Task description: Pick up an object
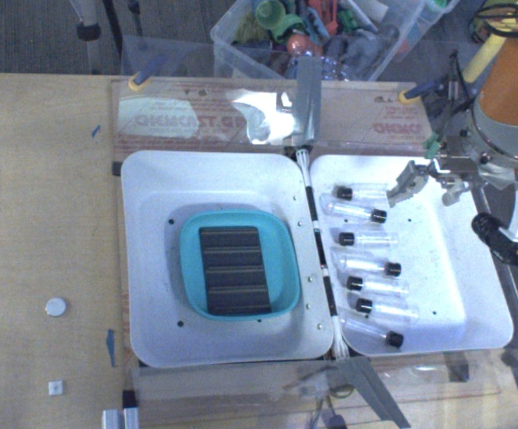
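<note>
The gripper (417,182) hovers with fingers spread and nothing between them above the right bin (473,284), near clear black-capped tubes (366,238)

Seven clear tubes with black caps (372,263) lie flat, scattered down the right bin's (473,302) left half.

Reaches in from the right edge of the camera view, high over the bench. Shows the orange band (509,79) at upper right, above a grey wrist section (500,141). Extends leftward from the wrist into the gripper (408,186), a slim metal assembly angled down and to the left. Ends in fingers (400,189) seen as one small grey shape, too small to tell whether parted or closed. Carries nothing visible between them.
</note>
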Robot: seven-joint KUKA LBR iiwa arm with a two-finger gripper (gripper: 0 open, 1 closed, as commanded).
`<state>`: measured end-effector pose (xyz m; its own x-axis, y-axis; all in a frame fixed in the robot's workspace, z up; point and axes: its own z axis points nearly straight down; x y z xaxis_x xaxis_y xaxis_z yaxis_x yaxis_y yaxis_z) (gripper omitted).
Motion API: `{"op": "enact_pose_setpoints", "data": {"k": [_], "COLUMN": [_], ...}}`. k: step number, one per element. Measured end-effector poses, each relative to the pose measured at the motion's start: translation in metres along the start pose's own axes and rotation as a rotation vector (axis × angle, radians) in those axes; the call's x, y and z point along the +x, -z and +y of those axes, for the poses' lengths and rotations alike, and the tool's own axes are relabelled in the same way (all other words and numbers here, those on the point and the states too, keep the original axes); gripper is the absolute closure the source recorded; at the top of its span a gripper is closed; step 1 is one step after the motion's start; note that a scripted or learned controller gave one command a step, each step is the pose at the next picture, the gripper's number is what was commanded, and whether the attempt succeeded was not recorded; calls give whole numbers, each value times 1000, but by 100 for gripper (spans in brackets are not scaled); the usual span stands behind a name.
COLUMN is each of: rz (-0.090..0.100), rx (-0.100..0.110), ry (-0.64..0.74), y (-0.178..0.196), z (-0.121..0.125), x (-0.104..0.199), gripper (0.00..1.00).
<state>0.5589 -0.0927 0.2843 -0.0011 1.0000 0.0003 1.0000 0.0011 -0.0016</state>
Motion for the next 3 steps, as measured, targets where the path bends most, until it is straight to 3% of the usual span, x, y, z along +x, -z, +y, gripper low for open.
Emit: {"op": "enact_pose_setpoints", "data": {"k": [1, 2, 3], "rz": [0, -3, -4], "rx": [-1, -10, -17], "ry": [129, 149, 146], "y": [-153, -197, -185], "z": [4, 58, 59], "x": [-37, -64, -66], "gripper": [0, 0, 100]}}
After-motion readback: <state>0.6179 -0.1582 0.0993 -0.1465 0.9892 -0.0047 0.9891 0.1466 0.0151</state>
